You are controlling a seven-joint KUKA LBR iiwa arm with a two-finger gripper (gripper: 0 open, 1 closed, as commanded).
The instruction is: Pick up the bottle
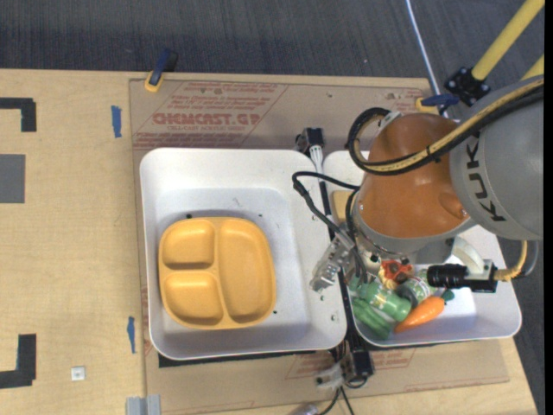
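Green plastic bottle [378,305] lies tilted on its side near the front of the right-hand white bin [497,318], touching an orange toy carrot [423,312] just to its right. From where I stand the grey arm's orange-banded wrist [406,180] hangs right over it, with the gripper [359,262] low at the bottle's upper end; whether its pincer is wide or closed I cannot tell. A yellow three-compartment plate [218,271] sits in the left white bin [173,180].

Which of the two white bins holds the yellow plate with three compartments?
The left shallow white bin holds the yellow three-compartment plastic plate. The right white bin, under the arm, holds a green bottle and an orange carrot toy instead.
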